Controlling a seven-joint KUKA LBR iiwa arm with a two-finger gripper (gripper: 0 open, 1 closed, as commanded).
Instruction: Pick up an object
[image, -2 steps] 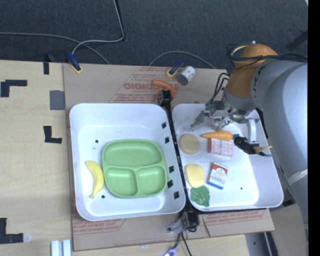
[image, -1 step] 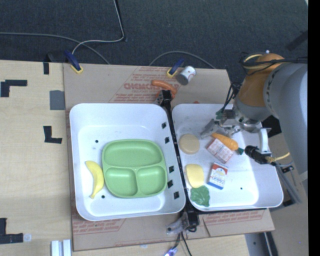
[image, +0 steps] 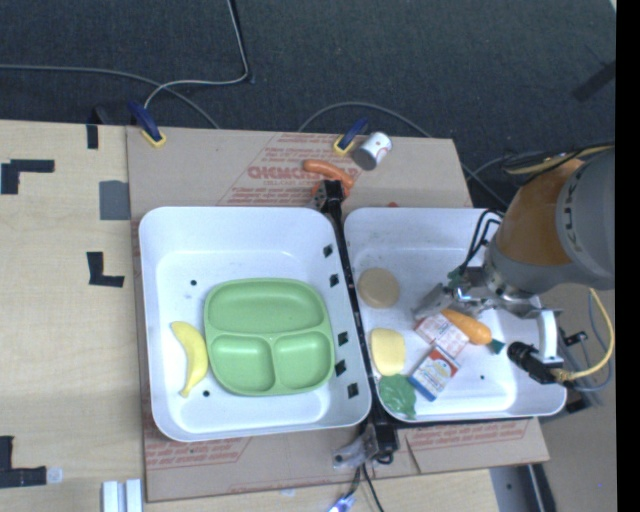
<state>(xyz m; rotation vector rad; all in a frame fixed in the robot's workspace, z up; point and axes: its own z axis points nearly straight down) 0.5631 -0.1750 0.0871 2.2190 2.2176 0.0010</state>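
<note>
Carrot (image: 468, 326) lies under my hand (image: 455, 296) in the right bin (image: 420, 228), on a packet (image: 441, 335); my grip's state I cannot tell.

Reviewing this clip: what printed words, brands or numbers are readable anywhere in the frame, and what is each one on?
"CHICKEN": a guess at the red print, upside down and blurred, on the cardboard sheet behind the bins.
Red-and-white packet in the right bin: print too small to read.
Blue-edged packet beside it: print too small to read.
</note>
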